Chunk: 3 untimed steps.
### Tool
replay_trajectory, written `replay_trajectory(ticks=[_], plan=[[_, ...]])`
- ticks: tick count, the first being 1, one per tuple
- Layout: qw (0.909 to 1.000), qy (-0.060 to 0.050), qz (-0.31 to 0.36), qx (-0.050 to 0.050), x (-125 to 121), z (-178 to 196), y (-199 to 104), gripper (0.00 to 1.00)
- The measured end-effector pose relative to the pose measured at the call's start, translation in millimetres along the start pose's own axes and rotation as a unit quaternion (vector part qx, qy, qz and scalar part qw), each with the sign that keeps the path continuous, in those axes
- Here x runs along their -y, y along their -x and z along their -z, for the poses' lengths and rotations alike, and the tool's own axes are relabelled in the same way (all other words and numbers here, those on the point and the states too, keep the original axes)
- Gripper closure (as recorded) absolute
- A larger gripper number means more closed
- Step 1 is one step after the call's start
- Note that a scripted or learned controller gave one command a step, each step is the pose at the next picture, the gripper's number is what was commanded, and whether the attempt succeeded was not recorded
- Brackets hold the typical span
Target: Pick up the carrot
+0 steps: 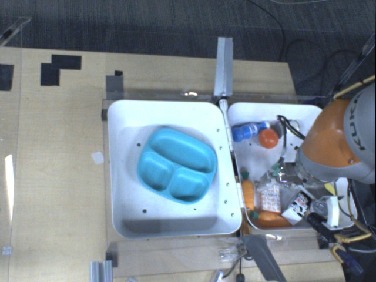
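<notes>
The carrot (248,195) is an orange piece lying along the left wall of the right bin (305,109), near the front corner. A second orange piece (271,218) lies along that bin's front wall; whether it belongs to the carrot I cannot tell. My gripper (281,173) hangs low over the middle of the right bin, under the arm's orange band (329,140). It is to the right of the carrot and a little farther back, above a small printed packet (270,198).
A blue bottle (245,131) and a red-orange ball (269,138) lie at the back of the right bin. Another packet (299,205) sits at its front right. The left bin (120,157) holds a blue divided plate (176,163). A metal post (224,66) stands behind the bins.
</notes>
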State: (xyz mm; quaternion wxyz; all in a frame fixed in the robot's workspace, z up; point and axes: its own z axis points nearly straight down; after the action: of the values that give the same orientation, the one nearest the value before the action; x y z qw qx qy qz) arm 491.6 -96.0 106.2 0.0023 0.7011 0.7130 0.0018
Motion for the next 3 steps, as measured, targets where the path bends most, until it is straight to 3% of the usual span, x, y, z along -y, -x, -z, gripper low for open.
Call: replay_trajectory(ticks=[1, 2, 3], plan=[[0.9984, 0.003, 0.057, 0.0, 1.0, -15.5, 7.6, 0.0], [0.9982, 0.007, 0.059, 0.0, -2.3, -4.8, 5.4, 1.0], [0.9987, 0.003, 0.05, -0.001, -0.8, -16.2, 6.7, 1.0]])
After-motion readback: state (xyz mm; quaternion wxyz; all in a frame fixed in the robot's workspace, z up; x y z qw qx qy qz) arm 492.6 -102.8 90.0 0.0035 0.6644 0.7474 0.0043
